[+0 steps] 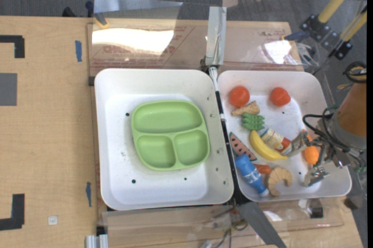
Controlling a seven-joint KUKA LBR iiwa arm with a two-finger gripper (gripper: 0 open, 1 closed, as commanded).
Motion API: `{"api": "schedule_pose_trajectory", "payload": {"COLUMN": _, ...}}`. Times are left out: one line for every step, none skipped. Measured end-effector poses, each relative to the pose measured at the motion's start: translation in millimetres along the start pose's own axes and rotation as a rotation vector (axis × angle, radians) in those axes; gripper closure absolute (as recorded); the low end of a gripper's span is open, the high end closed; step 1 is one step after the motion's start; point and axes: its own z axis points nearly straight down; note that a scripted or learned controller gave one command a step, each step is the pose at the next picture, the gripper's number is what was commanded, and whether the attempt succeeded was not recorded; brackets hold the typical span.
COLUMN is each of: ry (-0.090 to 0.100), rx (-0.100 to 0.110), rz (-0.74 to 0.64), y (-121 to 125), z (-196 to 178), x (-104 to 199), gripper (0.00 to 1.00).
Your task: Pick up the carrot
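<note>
The pincer (312, 166) sits low in the right bin (326, 92), by its right wall; whether it is parted or closed cannot be told. An orange piece, judged the carrot (312, 154), lies against it, not seen lifted. Pickup remains undone. Count: two red tomatoes (238, 95), one banana (265, 148), one blue bottle (249, 172). Left bin (111, 124): one green tray (169, 135).

Green three-compartment plate (169, 135) sits in left white bin (111, 142), centre frame. Right white bin (317, 85) holds two red tomatoes (239, 95), banana (264, 146), watermelon slice (241, 148), blue bottle (249, 174), croissant (278, 177). Tool (315, 166) at lower right, low inside right bin, orange carrot (312, 155) touching it. Wooden tabletop (41, 124) fills left frame.
</note>
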Motion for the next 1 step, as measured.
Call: {"api": "schedule_pose_trajectory", "payload": {"ry": -0.018, "rx": 0.006, "rz": -0.002, "y": 0.3, "z": -12.7, "x": -6.2, "gripper": 1.00}}
